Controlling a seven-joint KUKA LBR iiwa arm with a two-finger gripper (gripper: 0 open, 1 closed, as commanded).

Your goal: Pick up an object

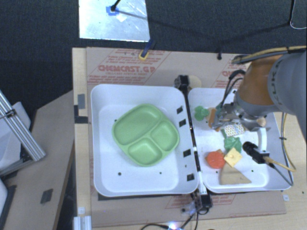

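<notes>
Nothing lifted yet: gripper [229, 123] low over toys mid right bin [273, 178], grip state impossible to tell; pick remains.

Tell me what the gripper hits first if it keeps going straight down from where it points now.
Likely the dark green crumpled piece just under the gripper in the right bin, though depth is unclear from this slanted view.

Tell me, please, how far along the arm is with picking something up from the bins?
Done: the arm has reached over the right bin, with the gripper low among the small items. In hand: nothing visibly. Left: the grasp and lift. The red piece, yellow piece and tan wedge lie on the bin floor.
</notes>
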